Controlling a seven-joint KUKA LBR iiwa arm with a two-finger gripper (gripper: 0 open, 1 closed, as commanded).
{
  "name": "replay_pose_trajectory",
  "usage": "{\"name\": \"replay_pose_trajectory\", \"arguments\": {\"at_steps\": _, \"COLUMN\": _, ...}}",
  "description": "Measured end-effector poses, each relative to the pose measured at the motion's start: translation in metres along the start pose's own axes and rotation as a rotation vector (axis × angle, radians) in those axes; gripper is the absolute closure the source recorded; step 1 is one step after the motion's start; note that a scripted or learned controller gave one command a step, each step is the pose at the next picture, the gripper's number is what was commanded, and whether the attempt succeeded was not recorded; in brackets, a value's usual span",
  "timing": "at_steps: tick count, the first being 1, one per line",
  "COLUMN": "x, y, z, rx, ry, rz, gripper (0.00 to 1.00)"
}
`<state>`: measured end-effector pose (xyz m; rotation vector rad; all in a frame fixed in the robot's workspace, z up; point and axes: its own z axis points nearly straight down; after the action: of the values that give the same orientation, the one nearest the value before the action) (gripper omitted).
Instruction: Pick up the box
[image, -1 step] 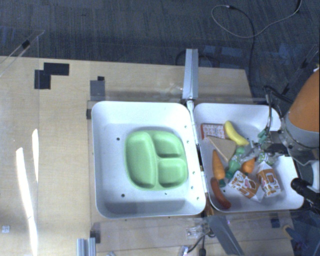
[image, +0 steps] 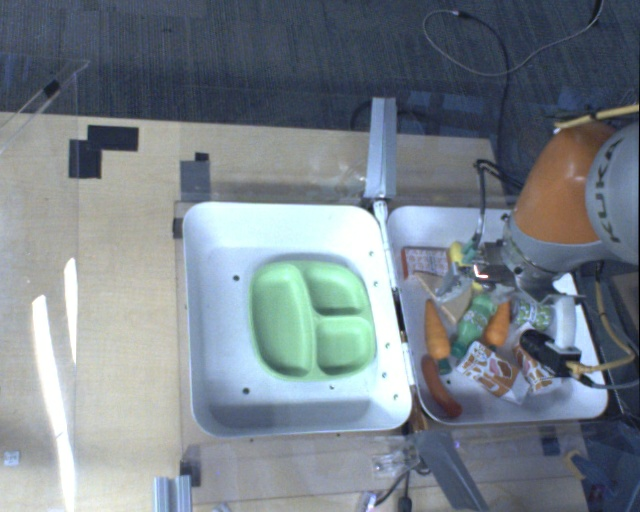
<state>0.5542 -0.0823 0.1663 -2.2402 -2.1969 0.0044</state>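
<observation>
The cardboard box (image: 489, 370) lay tilted at the near side of the right bin (image: 590, 403), among two smooth carrots (image: 436, 329) and crinkled packets. The gripper (image: 484, 268) hung above; its grip was unclear.

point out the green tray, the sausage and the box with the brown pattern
green tray (image: 312, 318): camera view, on the ridge between its compartments
sausage (image: 440, 388): camera view, middle of its length
box (image: 490, 370): camera view, on its brown patterned face
</observation>
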Motion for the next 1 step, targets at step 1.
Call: {"name": "replay_pose_trajectory", "arguments": {"at_steps": 1, "x": -0.016, "y": 0.001, "z": 0.0698, "rx": -0.003, "ry": 0.001, "rz": 0.153, "gripper": 0.0}}
